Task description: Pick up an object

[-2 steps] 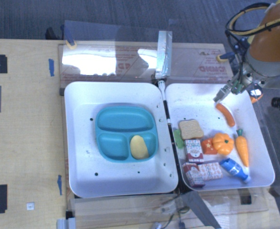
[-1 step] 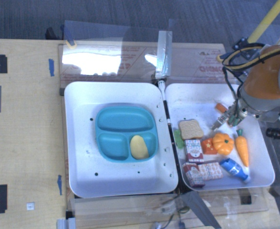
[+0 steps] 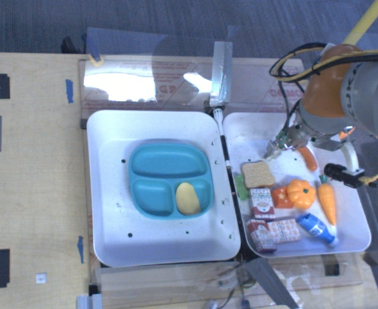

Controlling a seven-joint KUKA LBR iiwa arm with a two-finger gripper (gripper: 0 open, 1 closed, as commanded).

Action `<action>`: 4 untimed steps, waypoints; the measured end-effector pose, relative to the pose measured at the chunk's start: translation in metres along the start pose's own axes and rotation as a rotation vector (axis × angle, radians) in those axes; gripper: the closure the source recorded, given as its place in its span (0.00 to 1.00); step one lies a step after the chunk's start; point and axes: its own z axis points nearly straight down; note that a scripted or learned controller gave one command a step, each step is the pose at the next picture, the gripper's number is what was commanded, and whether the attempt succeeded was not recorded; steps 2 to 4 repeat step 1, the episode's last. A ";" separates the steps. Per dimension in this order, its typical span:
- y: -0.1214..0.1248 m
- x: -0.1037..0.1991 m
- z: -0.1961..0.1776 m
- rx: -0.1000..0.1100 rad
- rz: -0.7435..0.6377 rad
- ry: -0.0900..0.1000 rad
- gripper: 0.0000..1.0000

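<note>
My gripper (image 3: 277,149) hangs over the upper left part of the right bin (image 3: 362,237), above bare white floor. Just below it lies a tan cracker (image 3: 257,173). A small orange-red piece (image 3: 308,158) rests immediately to its right. Further down the bin hold an orange pumpkin-like toy (image 3: 300,194), a carrot (image 3: 328,201), a red carton (image 3: 261,203), a blue bottle (image 3: 318,228), a red-and-white packet (image 3: 277,232) and a green piece (image 3: 241,187). I see nothing held in the gripper.
The left bin (image 3: 105,172) bears a blue divided plate (image 3: 166,163) with a yellow potato-like object (image 3: 188,198) in its lower right compartment. A ridge between the bins (image 3: 226,166) runs just left of the gripper. Cables (image 3: 292,56) loop above the wrist.
</note>
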 end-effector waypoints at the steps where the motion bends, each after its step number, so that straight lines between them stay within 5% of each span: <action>1: 0.026 -0.032 0.001 0.004 0.031 0.000 1.00; 4: 0.026 -0.032 0.001 0.004 0.031 0.000 1.00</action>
